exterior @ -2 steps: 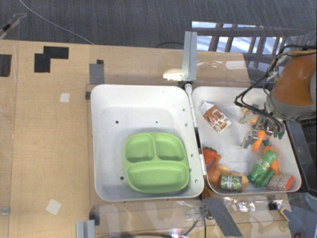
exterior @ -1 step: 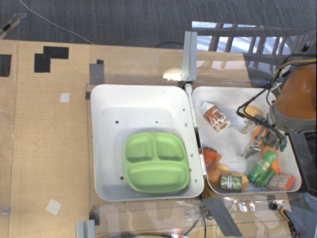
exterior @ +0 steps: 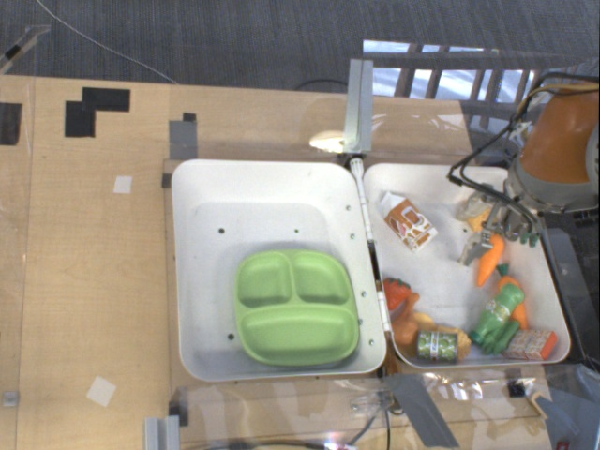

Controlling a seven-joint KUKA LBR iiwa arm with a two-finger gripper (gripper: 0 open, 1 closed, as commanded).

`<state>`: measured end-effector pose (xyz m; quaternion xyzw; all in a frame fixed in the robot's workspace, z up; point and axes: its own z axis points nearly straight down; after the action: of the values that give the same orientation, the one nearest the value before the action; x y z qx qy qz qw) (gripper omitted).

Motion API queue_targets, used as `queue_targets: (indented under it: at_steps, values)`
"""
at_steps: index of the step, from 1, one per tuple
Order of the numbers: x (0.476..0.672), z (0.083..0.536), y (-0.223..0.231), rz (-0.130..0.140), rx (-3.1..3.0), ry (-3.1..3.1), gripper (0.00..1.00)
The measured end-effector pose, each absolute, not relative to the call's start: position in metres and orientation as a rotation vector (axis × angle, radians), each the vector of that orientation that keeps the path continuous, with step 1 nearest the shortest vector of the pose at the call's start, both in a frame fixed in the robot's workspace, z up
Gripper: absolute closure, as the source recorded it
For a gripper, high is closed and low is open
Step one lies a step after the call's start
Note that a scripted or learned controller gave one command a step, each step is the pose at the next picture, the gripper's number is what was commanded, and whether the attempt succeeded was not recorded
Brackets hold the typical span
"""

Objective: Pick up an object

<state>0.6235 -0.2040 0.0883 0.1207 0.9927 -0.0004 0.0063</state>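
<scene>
Camera view: a slanted look down on a pale wooden tabletop (exterior: 84, 279) carrying two shallow white plastic bins side by side.
Left bin (exterior: 202, 204): holds one light green three-compartment plastic plate (exterior: 296, 306), lying flat towards the near side, apart from the clutter.
Right bin (exterior: 441, 195): holds the candidates for picking, mostly heaped along its near and right sides, where they lean on one another.
Candidates: a brown-and-white snack packet (exterior: 411, 224) alone near the far left, an orange toy carrot (exterior: 488, 262), a green plastic bottle (exterior: 500, 315), a small green-labelled can (exterior: 436, 345), a red toy pepper (exterior: 398, 294) and a reddish box (exterior: 531, 344) at the near right corner.
Arm: the grey arm with an orange band (exterior: 561, 148) reaches in over the right bin's far right part.
End effector (exterior: 480, 248): low in the bin, at the upper end of the carrot, probably because that item lies clear of the pile; whether it is released or clenched cannot be told, and nothing is seen gripped.
Stage: judged to be the approach or closing on the carrot; no item is lifted yet.
Risk: the slim, tapered carrot may slip or roll aside.
</scene>
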Motion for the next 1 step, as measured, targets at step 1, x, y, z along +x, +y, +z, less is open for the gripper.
queue_targets:
  at_steps: [1]
  values:
    - [0.5722, 0.089, -0.2062, -0.002, 0.372, 3.107, 0.0]
